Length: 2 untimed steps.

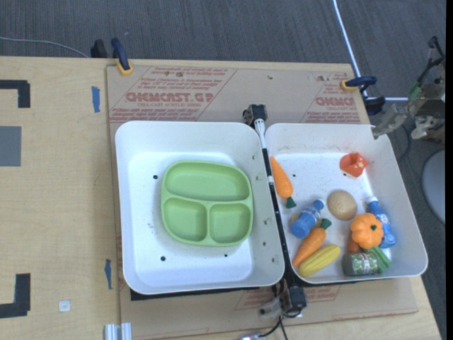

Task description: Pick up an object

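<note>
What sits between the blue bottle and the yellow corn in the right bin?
In the camera view, a carrot lies between the blue bottle and the yellow corn, touching the corn.

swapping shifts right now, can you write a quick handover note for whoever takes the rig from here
Gripper: at the far right edge, above the right bin's back corner; fingers too small to read, nothing seen in them.
Left bin: holds the green divided plate.
Right bin: two carrots, blue bottle, potato, red piece, pumpkin, corn, green can.
Done: nothing lifted yet.
Left: pick up one object.
</note>
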Available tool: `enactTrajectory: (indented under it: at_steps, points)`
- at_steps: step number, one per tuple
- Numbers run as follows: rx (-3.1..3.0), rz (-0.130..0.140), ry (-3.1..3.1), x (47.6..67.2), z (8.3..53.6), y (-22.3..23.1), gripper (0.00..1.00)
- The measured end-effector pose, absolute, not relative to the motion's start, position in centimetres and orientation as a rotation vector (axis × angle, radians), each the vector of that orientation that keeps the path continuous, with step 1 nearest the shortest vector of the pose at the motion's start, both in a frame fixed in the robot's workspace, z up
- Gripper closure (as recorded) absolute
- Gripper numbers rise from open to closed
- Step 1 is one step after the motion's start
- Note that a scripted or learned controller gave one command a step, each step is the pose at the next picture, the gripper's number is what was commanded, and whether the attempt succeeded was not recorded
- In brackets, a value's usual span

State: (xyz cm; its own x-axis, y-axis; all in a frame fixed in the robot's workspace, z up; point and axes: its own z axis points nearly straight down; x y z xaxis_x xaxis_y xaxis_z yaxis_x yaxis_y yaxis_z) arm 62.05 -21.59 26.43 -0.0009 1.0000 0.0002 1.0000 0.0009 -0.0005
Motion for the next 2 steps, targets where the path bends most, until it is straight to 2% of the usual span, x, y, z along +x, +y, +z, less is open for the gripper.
enactTrajectory:
  at_steps: [1,2]
  points:
    - [-2.220,-0.004,-2.225,58.8,9.6,-20.0,0.00]
    - [-2.221,-0.002,-2.225,64.2,8.5,-19.2,0.00]
